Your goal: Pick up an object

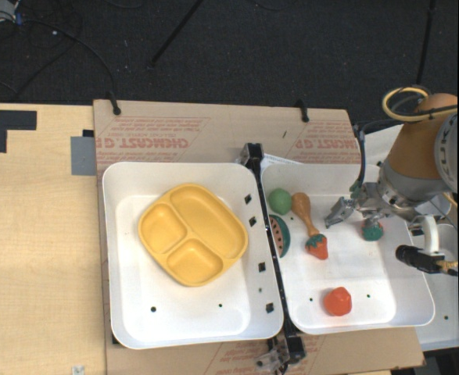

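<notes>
Camera view has my gripper (354,211) low over the right white bin (417,307), fingers apparently spread, though the view is poor. A small teal-based toy (372,229) sits just beside my fingertips, toward the arm. I should centre over it, descend straight, then close gently.

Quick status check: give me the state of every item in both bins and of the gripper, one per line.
Yellow divided plate: flat, right way up, in left bin.
Green ball: resting in right bin, by the divider.
Wooden-handled toy: lying flat.
Red object: sitting loose near front.
Small teal object: on bin floor below the gripper.
Gripper: low over right bin, nothing seen held.
</notes>
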Controlling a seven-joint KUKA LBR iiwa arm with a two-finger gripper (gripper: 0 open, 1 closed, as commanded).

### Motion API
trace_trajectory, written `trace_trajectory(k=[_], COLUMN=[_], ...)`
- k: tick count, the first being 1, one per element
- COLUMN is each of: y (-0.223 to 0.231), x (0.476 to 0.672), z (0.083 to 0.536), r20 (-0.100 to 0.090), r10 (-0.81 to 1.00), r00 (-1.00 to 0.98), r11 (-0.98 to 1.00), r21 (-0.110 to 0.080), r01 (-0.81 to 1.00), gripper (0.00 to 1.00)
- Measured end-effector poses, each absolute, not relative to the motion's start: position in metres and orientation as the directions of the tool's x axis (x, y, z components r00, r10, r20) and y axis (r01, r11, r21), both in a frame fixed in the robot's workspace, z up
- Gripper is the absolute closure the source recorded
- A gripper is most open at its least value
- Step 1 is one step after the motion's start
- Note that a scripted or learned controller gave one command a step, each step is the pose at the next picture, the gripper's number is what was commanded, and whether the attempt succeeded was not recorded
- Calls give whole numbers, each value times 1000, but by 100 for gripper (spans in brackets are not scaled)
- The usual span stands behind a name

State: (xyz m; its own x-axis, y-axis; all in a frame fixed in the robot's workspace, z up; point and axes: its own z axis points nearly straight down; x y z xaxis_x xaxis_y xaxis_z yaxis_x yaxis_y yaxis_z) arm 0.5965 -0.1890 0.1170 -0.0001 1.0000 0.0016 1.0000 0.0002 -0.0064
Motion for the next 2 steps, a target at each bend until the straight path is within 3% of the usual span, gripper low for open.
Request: trace_trajectory(k=[1, 2], y=[-189, -199], x=[597, 601], z=[130, 179], r20=[1, -2], r10=[1000, 1000], r00=[0, 2], r11=[0, -2], r21=[-4, 3], r01=[1000, 1000], gripper=[100, 100])
